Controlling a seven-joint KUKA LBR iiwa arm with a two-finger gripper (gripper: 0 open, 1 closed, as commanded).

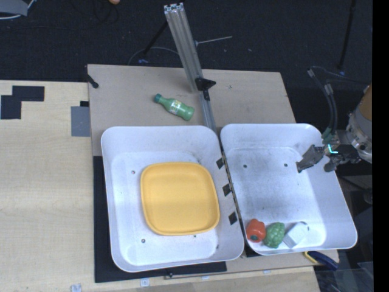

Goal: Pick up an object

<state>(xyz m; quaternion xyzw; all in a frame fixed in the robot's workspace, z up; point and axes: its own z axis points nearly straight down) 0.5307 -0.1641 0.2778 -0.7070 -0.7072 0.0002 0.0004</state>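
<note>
In the right bin [267, 140], three small things huddle at the near edge: a red pepper [256, 230], a green bumpy toy [275, 234] and a white-grey block [295, 234]. A yellow square plate [180, 198] lies flat in the left bin [121, 151]. My gripper [319, 160] hangs over the right bin's far right side, well away from the three small things. Its dark fingers are spread open with nothing between them.
A green bottle [174, 107] lies on the bench behind the left bin. A slanted aluminium post [187, 41] rises behind the gap between the bins. Black clips [226, 187] sit along the bins' shared edge. Cables [328, 102] hang by the arm at the right.
</note>
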